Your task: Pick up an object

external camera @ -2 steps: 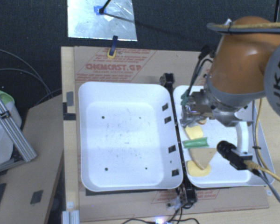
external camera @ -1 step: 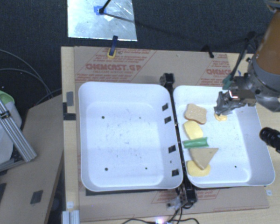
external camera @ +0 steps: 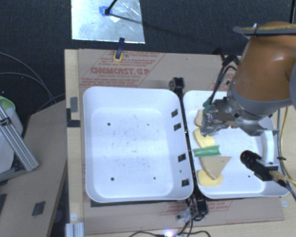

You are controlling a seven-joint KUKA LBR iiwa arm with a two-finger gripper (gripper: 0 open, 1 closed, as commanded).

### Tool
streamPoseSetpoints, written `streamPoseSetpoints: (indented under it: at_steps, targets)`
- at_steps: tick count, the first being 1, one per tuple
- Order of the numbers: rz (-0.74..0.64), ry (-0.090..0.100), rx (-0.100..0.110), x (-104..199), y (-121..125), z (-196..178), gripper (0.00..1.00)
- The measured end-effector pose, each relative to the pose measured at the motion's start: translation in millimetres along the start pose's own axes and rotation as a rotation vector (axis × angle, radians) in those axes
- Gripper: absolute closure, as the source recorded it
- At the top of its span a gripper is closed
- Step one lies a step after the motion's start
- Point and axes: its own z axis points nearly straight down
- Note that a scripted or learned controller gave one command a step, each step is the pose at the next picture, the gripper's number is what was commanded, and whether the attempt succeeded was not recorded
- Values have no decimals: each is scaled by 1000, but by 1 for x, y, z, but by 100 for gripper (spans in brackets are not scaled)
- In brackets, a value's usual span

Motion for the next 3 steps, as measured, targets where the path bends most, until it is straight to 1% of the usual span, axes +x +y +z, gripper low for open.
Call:
streamPoseSetpoints:
  at_steps: [1, 2, 3]
  targets:
    - [2, 0, -6, 10, 0, -20, 100]
    - [2, -1, -5, 10, 0, -19, 0]
    - [6, -2, 12, 11, -3, 128, 0]
